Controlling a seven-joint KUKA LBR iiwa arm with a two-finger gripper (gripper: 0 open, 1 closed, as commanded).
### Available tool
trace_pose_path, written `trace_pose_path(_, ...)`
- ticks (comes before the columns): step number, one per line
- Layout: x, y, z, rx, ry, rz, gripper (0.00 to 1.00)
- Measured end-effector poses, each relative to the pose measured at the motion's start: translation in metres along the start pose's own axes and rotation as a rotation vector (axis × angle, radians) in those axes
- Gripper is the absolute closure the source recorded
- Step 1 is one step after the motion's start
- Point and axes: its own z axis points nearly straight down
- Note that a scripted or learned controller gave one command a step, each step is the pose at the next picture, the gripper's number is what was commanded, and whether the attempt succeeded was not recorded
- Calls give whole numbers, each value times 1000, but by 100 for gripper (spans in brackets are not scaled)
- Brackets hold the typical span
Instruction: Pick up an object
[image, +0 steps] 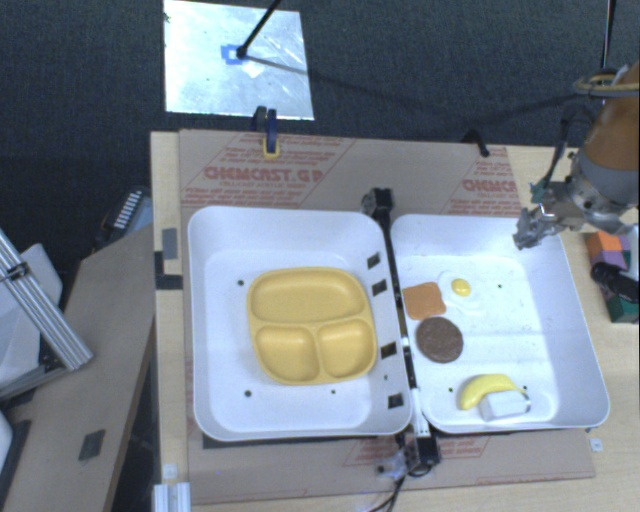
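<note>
Cardboard sheet (300, 170) under both white bins (215, 300) | dark carpet beyond | jaws' state unclear

Pincer (527, 236) over right bin (575, 330)

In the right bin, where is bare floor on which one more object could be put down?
In the right bin, bare floor lies along the right wall, right of the fried egg and banana. The left side is crowded: toast, brown patty, and a white block against the banana.
</note>
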Motion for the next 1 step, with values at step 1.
trace_pose_path(1, 0, 2, -52, 0, 0, 0, 100)
